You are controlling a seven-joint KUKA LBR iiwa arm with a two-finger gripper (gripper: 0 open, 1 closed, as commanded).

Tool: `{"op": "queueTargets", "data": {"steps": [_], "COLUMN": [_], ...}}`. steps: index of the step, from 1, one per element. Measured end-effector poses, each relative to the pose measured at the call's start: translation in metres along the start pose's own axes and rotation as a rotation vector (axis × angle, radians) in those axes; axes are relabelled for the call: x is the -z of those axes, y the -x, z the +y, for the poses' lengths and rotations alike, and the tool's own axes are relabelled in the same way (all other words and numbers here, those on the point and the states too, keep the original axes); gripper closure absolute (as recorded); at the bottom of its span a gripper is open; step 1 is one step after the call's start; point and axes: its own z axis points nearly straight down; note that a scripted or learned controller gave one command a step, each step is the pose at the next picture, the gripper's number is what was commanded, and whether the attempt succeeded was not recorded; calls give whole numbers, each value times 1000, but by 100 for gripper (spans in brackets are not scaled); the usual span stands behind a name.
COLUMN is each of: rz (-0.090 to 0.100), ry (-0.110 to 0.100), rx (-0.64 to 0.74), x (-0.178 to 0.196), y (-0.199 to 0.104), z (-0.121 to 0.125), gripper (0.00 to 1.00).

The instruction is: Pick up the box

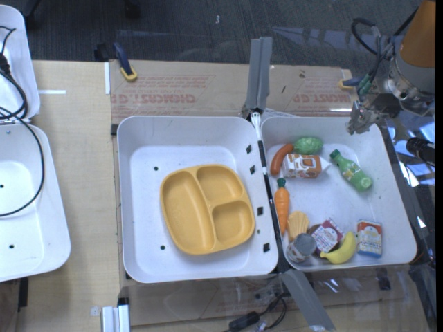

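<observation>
Two white bins are sitting side by side on the tabletop (pixel 76 81). The left bin (pixel 138 144) is holding one yellow divided plate (pixel 206 207), lying near its middle with three compartments.

The right bin (pixel 387 185) is carrying nine things: one green leafy vegetable (pixel 309 144) near its far edge, one sausage (pixel 279 158) beside its left wall, one orange-and-white box (pixel 303 166), one green bottle (pixel 351 171) lying tilted, one carrot (pixel 282 203) along the left wall, one pale ridged piece (pixel 298 223), one small can (pixel 302 246) at the near left corner, one banana (pixel 340 250) by the near edge, and one small carton (pixel 369 238) near the near right corner. (A red-and-white packet (pixel 326 236) is also lying between the can and the banana, making ten.)

The box is lying on its side in the far left part of the right bin, touching the sausage and just under the vegetable. The pincer (pixel 362 120) is hovering over the bin's far right corner, well apart from the box, with the bottle lying between them. Whether it is apart or together, I cannot tell.
</observation>
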Motion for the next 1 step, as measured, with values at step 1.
{"op": "queueTargets", "data": {"steps": [1], "rz": [2], "ry": [-1], "rx": [117], "x": [-134], "y": [5], "z": [-106], "gripper": [0]}}
